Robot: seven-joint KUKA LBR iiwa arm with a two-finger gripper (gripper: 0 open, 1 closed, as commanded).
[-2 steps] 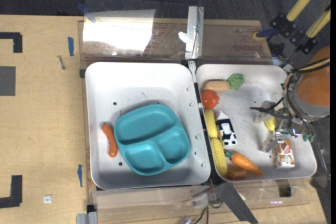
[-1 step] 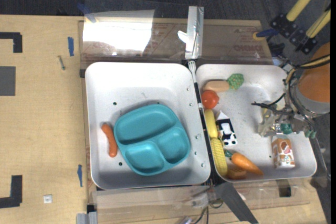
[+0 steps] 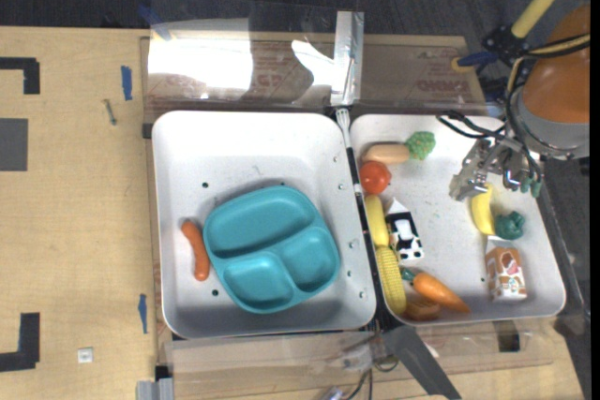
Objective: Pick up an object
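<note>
My gripper [image 3: 487, 185] hangs low over the right side of the right bin [image 3: 441, 201], just above a small yellow piece [image 3: 482, 212] that lies right under it. A dark green lump [image 3: 511, 224] sits beside that piece and a small carton [image 3: 504, 272] lies below it. Along the bin's left wall are a red tomato [image 3: 375, 175], a yellow banana [image 3: 376, 220], a corn cob [image 3: 391, 278], a black-and-white toy [image 3: 404, 237] and a carrot [image 3: 436, 291]. A tan roll [image 3: 384, 153] and a broccoli [image 3: 421, 143] lie at the top.
The left bin [image 3: 187, 155] holds a teal divided plate [image 3: 270, 246] and an orange sausage [image 3: 198, 250] beside it. A clear plastic sheet [image 3: 244, 61] lies behind the bins. The arm's orange band [image 3: 561, 89] is at the right edge.
</note>
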